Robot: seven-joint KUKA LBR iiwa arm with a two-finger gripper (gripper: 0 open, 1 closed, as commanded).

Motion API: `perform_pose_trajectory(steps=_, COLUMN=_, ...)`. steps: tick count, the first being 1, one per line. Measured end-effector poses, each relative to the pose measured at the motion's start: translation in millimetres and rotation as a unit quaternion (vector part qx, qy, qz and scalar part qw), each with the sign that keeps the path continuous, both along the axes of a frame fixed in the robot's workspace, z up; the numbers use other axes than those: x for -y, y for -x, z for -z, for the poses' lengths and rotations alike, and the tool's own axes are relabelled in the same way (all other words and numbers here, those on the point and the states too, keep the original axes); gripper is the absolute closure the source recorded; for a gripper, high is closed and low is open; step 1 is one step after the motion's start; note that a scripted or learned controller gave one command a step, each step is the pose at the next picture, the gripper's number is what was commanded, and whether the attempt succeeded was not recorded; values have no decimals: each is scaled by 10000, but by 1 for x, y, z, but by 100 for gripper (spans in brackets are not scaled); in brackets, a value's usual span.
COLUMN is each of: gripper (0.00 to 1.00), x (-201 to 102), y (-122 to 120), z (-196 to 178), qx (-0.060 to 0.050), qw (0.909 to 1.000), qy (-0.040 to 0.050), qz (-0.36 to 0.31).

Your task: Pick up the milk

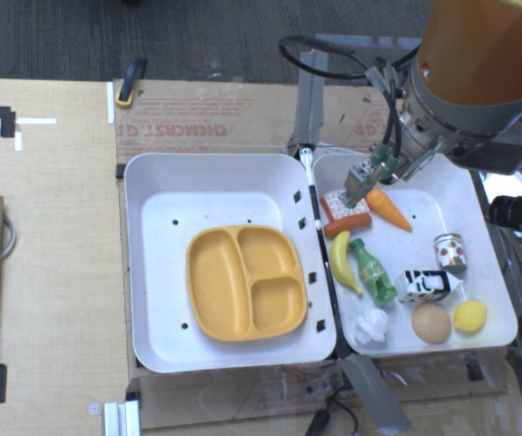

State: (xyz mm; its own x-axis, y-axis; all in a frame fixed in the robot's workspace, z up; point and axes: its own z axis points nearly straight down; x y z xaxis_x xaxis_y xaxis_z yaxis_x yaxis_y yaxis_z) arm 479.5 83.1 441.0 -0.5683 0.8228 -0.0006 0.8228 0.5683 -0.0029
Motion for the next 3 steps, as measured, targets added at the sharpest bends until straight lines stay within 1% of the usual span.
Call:
perform_pose_trajectory(steps=1, gripper=100, x=-7, y=0, z=0, qx=2, qw=9965, qy=2, qz=839)
perform_pose_trajectory(steps=3, gripper=100, x=-7, y=-4, z=-15, qx=-15, qw=9966, qy=24, qz=826)
